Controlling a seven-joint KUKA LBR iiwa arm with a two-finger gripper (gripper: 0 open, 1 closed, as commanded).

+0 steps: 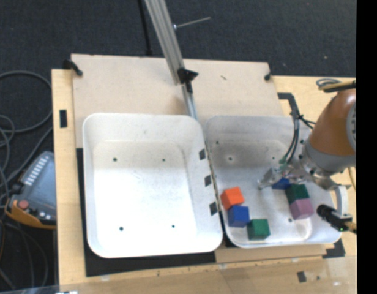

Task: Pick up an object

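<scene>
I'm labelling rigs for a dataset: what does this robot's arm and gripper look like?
The arm is a rounded orange shell over a grey wrist section, with thin dark cables running down its left side. The gripper below is a small metallic grey assembly; its finger shape is too blurred to describe.

Tool (280,179) fingers blurred, indistinct.

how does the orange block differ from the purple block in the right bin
The orange block is bright orange; the purple block is pale purple. The orange block lies near the right bin's left wall, with a blue block just below it; the purple block lies toward the right, close under the gripper, beside a dark green block. Both look like small cubes of similar size.
</scene>
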